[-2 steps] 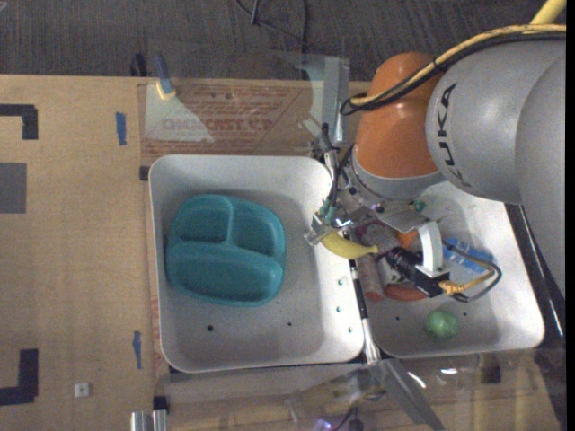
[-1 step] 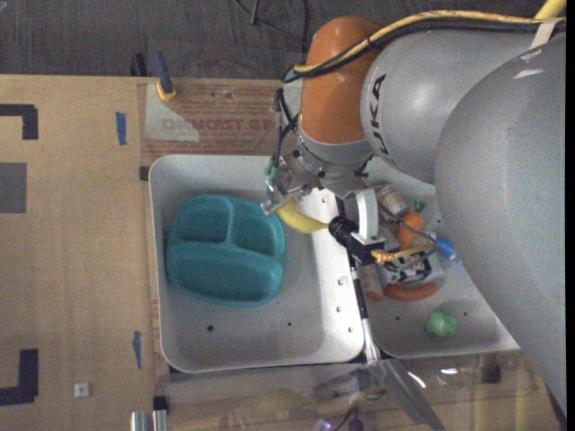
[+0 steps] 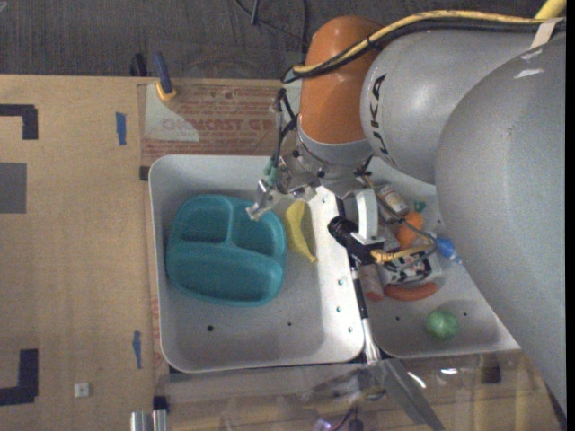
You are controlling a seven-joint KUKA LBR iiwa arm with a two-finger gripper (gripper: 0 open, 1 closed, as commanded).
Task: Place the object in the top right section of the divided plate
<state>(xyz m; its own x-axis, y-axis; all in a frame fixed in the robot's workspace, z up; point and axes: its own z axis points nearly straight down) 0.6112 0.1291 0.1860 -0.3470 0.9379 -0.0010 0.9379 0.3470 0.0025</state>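
Camera view, arm: a grey arm [image 3: 467,106] with an orange band [image 3: 337,79] enters from the right of the frame and covers most of the upper right; the black letters "KUKA" run vertically down its grey casing, partly cut off.
Gripper: the gripper [image 3: 269,196] hangs at centre frame over the left bin, just above the upper right corner of the divided plate; whether its claw is spread or pressed together cannot be told, and nothing is seen between its tips.
Divided plate: a teal divided plate [image 3: 225,250] lies flat in the left bin [image 3: 260,339], towards that bin's left side.
Task object: a yellow banana [image 3: 300,230] lies on the bin floor just beside the plate's right edge, below the gripper.
Right bin: the right bin [image 3: 476,335] holds a green ball [image 3: 441,322], a red sausage-shaped item [image 3: 411,291] and an orange piece [image 3: 411,227] among small clutter.
Writing: a brown cardboard sheet [image 3: 216,119] above the left bin carries faded red print, not legible.
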